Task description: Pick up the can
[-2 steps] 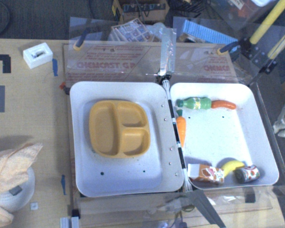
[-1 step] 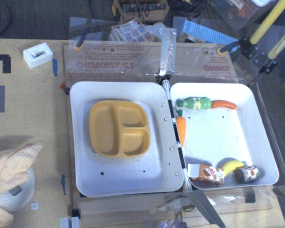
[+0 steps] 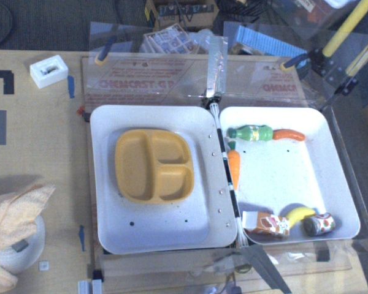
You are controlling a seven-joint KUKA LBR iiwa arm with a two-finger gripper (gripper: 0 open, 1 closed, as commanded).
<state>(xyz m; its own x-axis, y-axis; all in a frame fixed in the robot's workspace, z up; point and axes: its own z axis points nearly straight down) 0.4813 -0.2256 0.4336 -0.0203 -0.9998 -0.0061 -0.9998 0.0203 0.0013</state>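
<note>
The can [image 3: 319,224] lies sideways, apparently pointing left-right.

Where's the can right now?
The can lies in the right bin's near right corner, just right of the banana.

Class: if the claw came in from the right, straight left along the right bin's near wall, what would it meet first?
Probably the can, lying nearest that side, then the banana; travelling low, it might clip the bin's rim first.
</note>
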